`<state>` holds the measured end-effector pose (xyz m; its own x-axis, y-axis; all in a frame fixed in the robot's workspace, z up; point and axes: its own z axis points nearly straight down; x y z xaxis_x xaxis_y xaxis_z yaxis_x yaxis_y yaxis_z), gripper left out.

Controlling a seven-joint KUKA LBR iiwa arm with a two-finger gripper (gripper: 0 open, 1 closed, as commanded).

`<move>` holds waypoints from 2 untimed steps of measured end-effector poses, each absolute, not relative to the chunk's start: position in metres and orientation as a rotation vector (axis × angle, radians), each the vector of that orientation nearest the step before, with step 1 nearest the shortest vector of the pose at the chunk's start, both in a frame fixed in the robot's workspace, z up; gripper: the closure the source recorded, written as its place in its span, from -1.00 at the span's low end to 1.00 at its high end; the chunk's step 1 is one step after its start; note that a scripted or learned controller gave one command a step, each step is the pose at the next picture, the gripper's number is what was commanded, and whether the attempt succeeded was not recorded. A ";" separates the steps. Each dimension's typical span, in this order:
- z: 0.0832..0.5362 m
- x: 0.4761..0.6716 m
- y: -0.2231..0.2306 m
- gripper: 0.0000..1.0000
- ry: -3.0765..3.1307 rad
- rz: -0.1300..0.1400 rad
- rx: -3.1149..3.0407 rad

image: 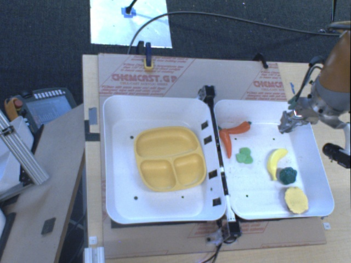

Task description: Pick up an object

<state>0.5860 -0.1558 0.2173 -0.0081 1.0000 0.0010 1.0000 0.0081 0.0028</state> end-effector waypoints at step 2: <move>0.220 0.575 -0.057 1.00 2.232 0.003 2.212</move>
